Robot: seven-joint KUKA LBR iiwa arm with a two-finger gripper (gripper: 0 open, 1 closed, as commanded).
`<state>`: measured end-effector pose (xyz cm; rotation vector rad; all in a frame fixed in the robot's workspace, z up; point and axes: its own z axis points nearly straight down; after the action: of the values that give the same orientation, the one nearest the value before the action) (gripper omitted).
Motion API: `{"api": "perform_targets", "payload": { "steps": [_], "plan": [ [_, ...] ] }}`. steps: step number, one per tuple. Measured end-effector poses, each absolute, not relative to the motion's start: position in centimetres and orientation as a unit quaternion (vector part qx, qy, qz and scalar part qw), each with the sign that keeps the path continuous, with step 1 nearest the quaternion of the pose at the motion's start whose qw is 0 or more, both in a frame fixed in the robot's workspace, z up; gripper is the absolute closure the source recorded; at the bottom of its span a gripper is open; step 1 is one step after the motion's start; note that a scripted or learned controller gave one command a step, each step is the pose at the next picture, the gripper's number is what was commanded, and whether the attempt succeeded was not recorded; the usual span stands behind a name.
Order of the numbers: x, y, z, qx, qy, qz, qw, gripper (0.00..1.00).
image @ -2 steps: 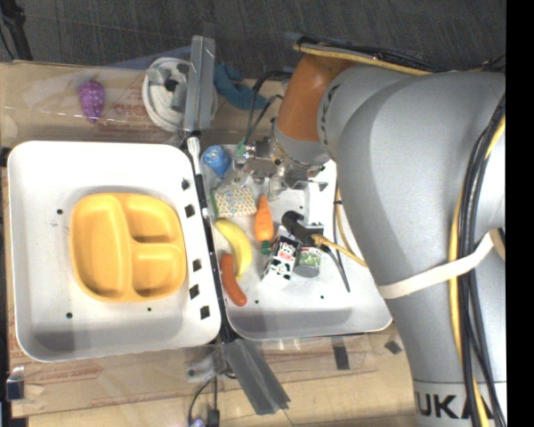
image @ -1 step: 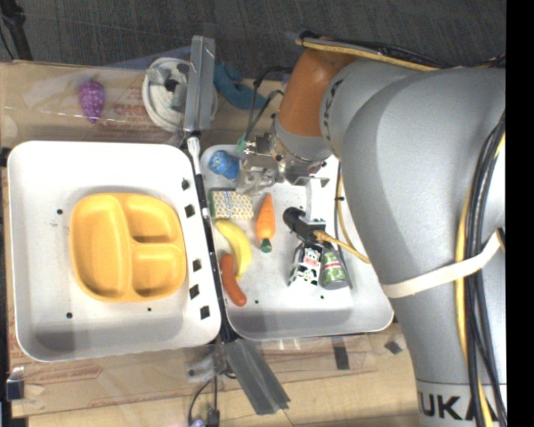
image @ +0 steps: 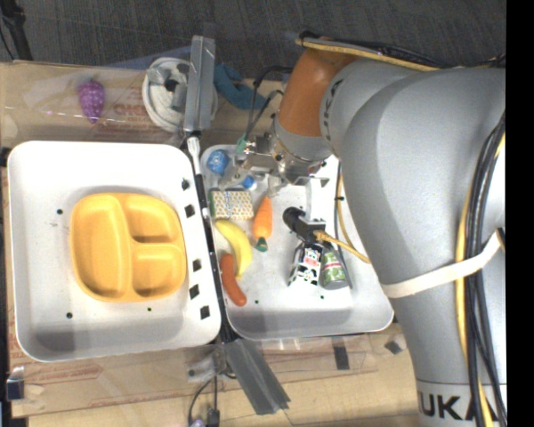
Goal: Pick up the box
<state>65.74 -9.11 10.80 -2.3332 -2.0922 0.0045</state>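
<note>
A small box point(image: 232, 205) with a pale dotted face lies in the right bin point(image: 360, 305), near the bin's upper left. My gripper point(image: 251, 173) hangs just above and to the right of it, at the bin's far end, below the orange wrist band. A bit of blue shows under the gripper's tip. A black-and-white carton point(image: 306, 266) stands further down the same bin, well apart from the gripper.
In the right bin are also a blue ball point(image: 216, 161), a carrot point(image: 262, 221), a banana point(image: 236, 244), a red sausage point(image: 233, 286) and a green can point(image: 333, 271). The left bin point(image: 36, 176) holds a yellow divided tray point(image: 129, 245). A purple toy point(image: 91, 98) lies on the bench behind.
</note>
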Motion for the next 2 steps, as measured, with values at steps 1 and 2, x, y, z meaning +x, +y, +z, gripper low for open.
{"api": "perform_targets", "payload": {
  "steps": [1,2],
  "plan": [
    [64.97,-9.15,9.76,-0.728,-0.686,-0.0021,-0.002,0.0],
    [65.82,-9.14,9.75,-0.699,-0.715,0.0004,-0.002,0.0]
  ]
}}
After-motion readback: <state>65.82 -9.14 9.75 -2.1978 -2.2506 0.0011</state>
